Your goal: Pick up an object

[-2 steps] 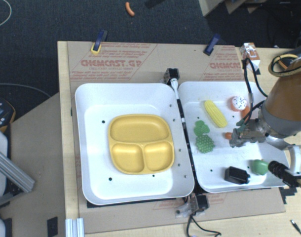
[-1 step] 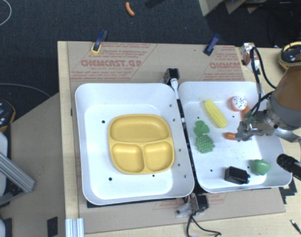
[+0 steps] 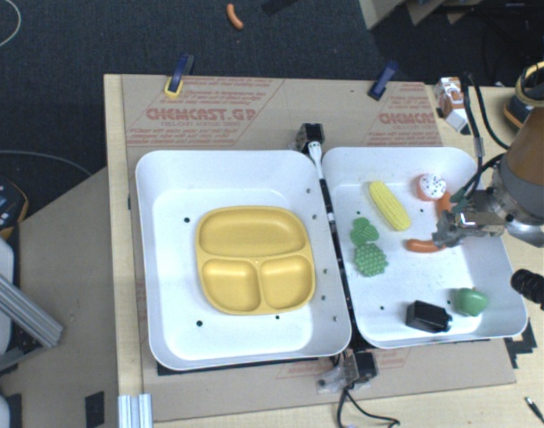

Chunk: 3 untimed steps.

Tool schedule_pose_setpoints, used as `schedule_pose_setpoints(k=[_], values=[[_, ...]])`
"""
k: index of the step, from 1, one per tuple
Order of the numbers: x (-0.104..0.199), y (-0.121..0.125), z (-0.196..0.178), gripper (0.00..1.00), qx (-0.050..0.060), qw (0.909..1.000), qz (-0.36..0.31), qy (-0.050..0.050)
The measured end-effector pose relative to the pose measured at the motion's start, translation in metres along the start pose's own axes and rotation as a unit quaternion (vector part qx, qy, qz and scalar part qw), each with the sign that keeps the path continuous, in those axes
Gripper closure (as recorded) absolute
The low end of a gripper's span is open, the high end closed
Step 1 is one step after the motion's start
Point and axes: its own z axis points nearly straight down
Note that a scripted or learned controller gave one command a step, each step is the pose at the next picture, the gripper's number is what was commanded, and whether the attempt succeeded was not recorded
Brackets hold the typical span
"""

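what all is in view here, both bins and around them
left bin: 1, white, left on the bench
right bin: 1, white, right on the bench
divided plate: 1, yellow, middle of the left bin
corn cob: 1, yellow, upper middle of the right bin
leafy toy vegetables: 2, green, left part of the right bin
round toy: 1, red and white, upper right of the right bin
sausage-like toy: 1, orange-red, right bin, at the claw
black block: 1, black, front of the right bin
rounded toy: 1, green, front right corner of the right bin
clamps: 2, blue, back edge of the board
arm: 1, grey with orange band, right side
claw: 1, dark, over the right bin
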Motion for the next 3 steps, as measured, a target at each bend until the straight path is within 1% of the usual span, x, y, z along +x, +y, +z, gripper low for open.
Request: schedule_pose_setpoints(k=[1, 2, 3], values=[[0.051, 0.005, 0.008, 1.0, 0.003, 1.0, -0.002, 0.002], [0.104, 0.021, -0.008, 1.0, 0.0, 1.0, -0.003, 0.001], [0.106, 0.024, 0.007, 1.0, 0.004, 1.0, 0.0, 0.001]])
